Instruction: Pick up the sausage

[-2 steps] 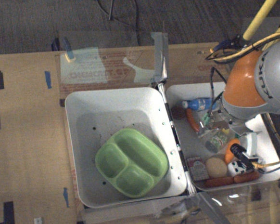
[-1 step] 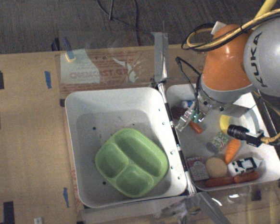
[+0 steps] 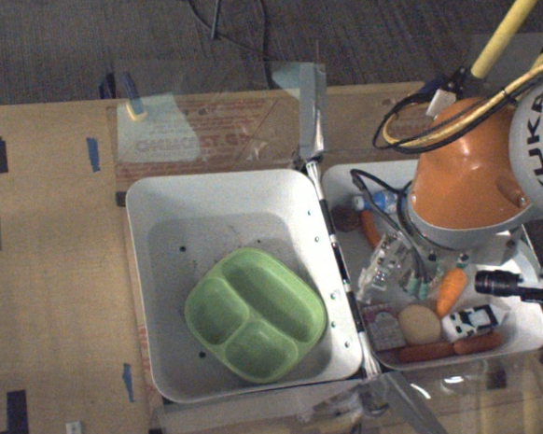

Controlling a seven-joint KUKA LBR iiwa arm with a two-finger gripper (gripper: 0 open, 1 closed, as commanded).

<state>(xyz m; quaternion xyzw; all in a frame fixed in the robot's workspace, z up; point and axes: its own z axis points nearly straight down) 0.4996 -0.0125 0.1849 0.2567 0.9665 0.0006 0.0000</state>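
One sausage (image 3: 447, 347) is what I am after, and it lies flat along the front wall of the right bin (image 3: 531, 329), a long reddish-brown link running left to right. Touching it or nearly so are a pale round bun (image 3: 419, 323) just behind its left half, a small pink packet (image 3: 385, 328) at its left end, and a blue-and-white carton (image 3: 472, 320) behind its right half. A carrot (image 3: 450, 291) leans a little further back. My claw (image 3: 394, 265) hangs over the back-left part of this same bin, near the sausage but not above it, and I cannot tell whether it is released or clenched; nothing shows between its tips.

To do this well, I judge I must shift toward the front wall and right, then turn my wrist so I close across the link's narrow width, not along its length. The wall crowds one side and the bun the other, so I should come straight down on the clearer middle stretch, or I may nudge the bun instead. The green plate (image 3: 254, 314) in the left bin (image 3: 154, 267) is no concern.
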